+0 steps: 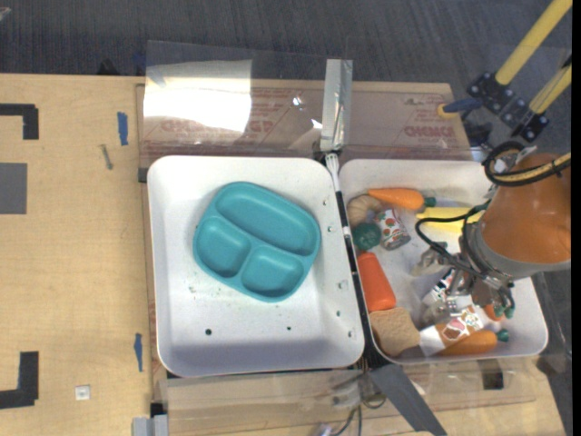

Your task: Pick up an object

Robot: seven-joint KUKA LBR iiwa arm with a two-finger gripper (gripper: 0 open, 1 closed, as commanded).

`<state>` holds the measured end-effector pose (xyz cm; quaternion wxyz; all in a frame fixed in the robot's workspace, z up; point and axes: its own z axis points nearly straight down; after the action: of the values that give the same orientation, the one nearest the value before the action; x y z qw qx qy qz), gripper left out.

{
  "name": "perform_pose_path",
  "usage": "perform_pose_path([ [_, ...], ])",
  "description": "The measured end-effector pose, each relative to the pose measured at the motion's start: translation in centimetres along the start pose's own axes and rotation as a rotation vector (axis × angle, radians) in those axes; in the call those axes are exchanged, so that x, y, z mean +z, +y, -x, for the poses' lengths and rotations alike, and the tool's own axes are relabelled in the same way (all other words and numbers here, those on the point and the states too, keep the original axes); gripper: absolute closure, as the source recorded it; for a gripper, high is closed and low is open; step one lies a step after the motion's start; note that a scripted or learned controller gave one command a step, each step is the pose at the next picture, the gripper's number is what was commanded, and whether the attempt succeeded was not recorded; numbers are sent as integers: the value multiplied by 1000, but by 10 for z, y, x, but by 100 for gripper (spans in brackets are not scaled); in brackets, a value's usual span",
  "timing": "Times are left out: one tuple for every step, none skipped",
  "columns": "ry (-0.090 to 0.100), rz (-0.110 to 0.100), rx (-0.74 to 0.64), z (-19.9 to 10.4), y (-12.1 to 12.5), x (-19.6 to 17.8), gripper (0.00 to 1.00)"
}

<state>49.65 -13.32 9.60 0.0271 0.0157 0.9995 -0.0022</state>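
Two bins; fingers low in cluttered right bin, spread unreadable, arm hiding toys.

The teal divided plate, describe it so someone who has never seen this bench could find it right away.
Two white bins sit side by side on the bench; look in the left bin, away from the arm. The teal plate lies near its middle, tilted at a slant, with three compartments. It is the only thing in that bin, while the carrot and orange block crowd the right bin.
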Motion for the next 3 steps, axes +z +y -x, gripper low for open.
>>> perform_pose_path([
  [31, 3, 10, -11, 25, 4, 0],
  [40, 11, -382, 50, 20, -90, 0],
  [44, 13, -352, 126, 33, -9, 0],
])
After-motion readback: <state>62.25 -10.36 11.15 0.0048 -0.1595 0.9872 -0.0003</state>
